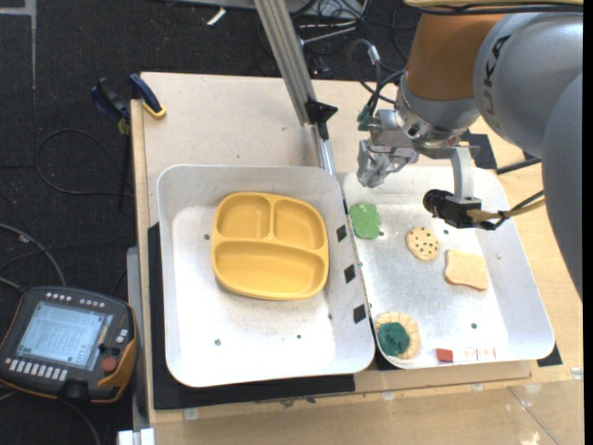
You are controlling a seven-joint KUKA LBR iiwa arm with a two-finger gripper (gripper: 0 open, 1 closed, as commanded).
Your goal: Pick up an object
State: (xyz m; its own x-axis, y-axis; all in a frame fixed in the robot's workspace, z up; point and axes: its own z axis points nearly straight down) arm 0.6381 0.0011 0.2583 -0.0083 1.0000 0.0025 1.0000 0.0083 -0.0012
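Bins sit side by side on the bench: the left bin (185, 341) holds a yellow divided plate (271, 246), and the right bin (519, 313) holds several small pieces. Against its left wall lies a green leafy piece (365, 220); to the right of it are a spotted cookie (422, 243) and a tan toast-shaped slice (466, 270), close together but apart. At the bin's lower left corner rests a round tan piece with a dark green top (396, 335), and a small red tag (445, 354) lies along the lower edge.

A slanted metal pole (287, 49) crosses the upper centre of the frame and ends at the seam between the bins. A blue and yellow clamp (139, 95) grips the bench's upper left corner, and a teach pendant (65, 341) lies at the lower left.

Part of the white letters "KUKA" shows on the arm at the upper right.

The gripper (373, 170) hangs over the right bin's upper left corner, just above the green leafy piece. Whether its jaws stand wide or narrow cannot be told, and nothing shows between them.
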